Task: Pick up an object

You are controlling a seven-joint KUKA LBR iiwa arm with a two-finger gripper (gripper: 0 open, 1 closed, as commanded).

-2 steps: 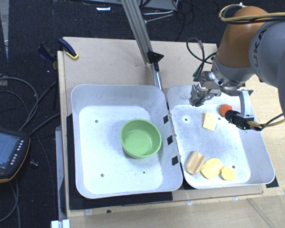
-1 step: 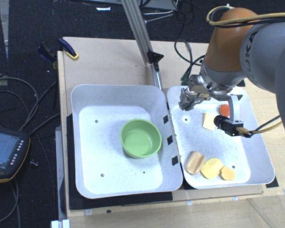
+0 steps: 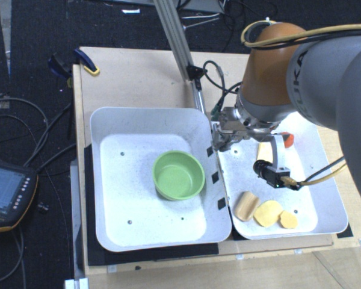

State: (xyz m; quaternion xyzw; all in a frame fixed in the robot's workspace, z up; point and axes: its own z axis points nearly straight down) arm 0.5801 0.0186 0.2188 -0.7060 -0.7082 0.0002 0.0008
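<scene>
A green bowl [image 3: 178, 174] sits upright in the middle of the left bin [image 3: 117, 155]. In the right bin [image 3: 325, 212], near its front, lie a tan chunk [image 3: 246, 205], a round yellow piece [image 3: 268, 213] and a smaller yellow piece [image 3: 289, 220], close together. A pale stick-shaped object [image 3: 265, 152] and a small red thing [image 3: 287, 139] lie further back, partly hidden by the arm. My gripper [image 3: 221, 139] hangs low over the right bin's left edge, by the divide between the bins. I see nothing in its grasp.
The arm's grey bulk and orange band [image 3: 274, 59] cover the back of the right bin. A black cable with a plug [image 3: 275, 174] dangles over that bin. A slanted metal pole [image 3: 177, 41] rises behind the bins. A pendant [image 3: 6, 194] lies off the bench at left.
</scene>
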